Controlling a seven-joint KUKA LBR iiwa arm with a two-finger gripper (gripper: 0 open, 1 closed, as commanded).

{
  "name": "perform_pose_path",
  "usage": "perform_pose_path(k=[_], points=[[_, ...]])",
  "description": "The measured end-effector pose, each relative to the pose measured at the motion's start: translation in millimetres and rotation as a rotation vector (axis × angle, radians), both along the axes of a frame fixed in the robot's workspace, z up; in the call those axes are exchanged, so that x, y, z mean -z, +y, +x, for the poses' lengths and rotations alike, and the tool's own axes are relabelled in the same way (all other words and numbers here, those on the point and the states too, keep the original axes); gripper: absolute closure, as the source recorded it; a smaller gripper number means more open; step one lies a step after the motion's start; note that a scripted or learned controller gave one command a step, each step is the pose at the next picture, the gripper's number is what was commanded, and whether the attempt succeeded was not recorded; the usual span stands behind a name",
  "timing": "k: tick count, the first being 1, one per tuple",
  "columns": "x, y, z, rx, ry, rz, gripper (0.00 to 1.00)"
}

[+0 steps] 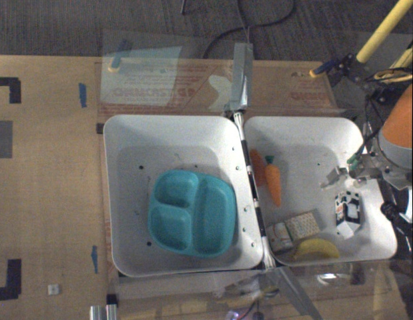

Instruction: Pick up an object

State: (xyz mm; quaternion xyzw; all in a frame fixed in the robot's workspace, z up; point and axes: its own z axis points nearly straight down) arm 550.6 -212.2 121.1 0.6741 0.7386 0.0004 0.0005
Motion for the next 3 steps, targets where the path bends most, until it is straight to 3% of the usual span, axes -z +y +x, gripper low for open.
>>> perform_pose_path(k=[1,2,3], points=[[28.1,-3.8,-27.6,-0.017,-0.003,0.007,0.0],[18.5,-9.8,-29.3,-0.008,-0.004,-0.001,1.0],[-72.2,47.2,3.7,0.295,0.0,0.0,1.0]])
